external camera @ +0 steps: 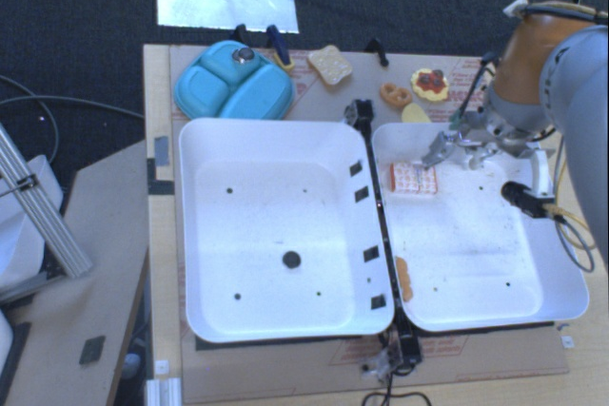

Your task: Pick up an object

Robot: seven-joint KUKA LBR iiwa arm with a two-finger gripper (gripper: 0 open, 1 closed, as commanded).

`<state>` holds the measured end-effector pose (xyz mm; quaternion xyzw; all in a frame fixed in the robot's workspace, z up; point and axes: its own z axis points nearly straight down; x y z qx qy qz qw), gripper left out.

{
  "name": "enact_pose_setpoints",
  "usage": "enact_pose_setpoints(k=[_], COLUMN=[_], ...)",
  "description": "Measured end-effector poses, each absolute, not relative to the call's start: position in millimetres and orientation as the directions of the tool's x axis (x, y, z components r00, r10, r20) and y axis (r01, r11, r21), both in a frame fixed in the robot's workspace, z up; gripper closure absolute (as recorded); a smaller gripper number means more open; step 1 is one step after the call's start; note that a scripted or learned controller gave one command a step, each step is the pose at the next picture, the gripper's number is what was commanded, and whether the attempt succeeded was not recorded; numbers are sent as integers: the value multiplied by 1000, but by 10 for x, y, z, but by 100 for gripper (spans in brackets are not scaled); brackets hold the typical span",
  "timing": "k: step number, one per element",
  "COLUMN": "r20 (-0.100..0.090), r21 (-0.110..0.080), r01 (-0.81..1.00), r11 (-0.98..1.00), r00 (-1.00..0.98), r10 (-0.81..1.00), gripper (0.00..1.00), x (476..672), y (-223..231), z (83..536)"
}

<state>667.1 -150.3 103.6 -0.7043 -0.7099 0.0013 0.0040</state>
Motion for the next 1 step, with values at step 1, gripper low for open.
enact_pose_setpoints(k=[1], r20=[-1], r21=[7], r01=[1000], r11=[7], r00=[-7], r10=[1000], gripper=[100], x=[6704], y=[-1536], z=[1253])
